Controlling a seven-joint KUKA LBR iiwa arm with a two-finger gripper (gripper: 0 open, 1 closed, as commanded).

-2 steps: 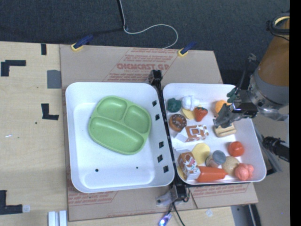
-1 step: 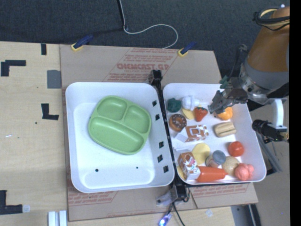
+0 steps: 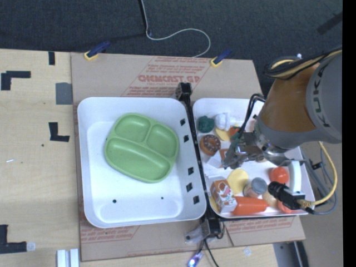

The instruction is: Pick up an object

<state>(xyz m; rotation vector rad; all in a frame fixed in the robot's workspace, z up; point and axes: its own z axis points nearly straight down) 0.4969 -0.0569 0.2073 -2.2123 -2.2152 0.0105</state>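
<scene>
Metal gripper (image 3: 233,156), fingers' spread impossible to tell, sits low in the right bin (image 3: 253,214) among glossy plastic toy food; smooth green divided plate (image 3: 142,147) fills the left bin (image 3: 92,166)

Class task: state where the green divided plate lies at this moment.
The green plate lies in the left bin, toward its upper middle, tilted slightly. The black divider between the bins runs just to its right.

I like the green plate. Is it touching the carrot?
Apart. The camera view shows the green plate in the left bin and the carrot in the right bin, walls between them.
</scene>
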